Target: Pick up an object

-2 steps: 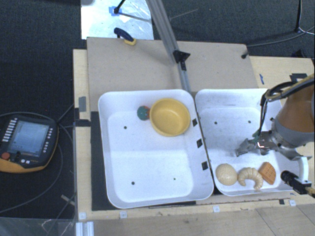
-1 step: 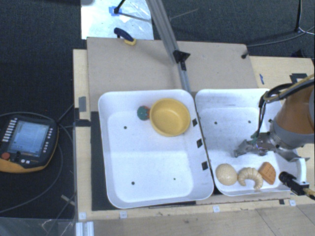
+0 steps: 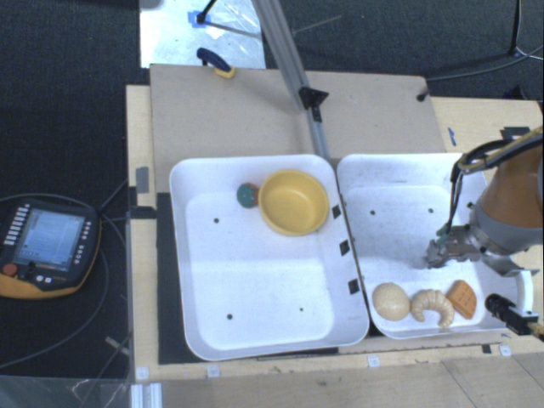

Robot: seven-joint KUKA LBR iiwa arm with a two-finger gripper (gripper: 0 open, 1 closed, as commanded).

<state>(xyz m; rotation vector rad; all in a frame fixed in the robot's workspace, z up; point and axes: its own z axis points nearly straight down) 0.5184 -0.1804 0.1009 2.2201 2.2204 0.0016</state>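
A: Quick, what's nearest the gripper [image 3: 439, 253]?

B: Three bits lined up along the near wall of the right bin [image 3: 399, 198], just below it: a waffle-like orange piece [image 3: 462, 298] closest, then a curled croissant [image 3: 433, 306], which touches or nearly touches the piece, then a pale round bun [image 3: 391, 301] further to its left.

A: Holding any?

B: No. It hangs low over bare bin floor, apart from all three. Can't tell how wide it's set, too small and dark.

A: Other container?

B: Left bin [image 3: 255, 313], well left of the gripper. Yellow bowl [image 3: 293, 202] sits upright in its far right corner, small greenish ball [image 3: 247, 195] touching the bowl's left side.

A: Outside the bins?

B: Teach pendant [image 3: 47, 246] on the floor far left, blue clamp [image 3: 215, 61] at the bench's back edge.
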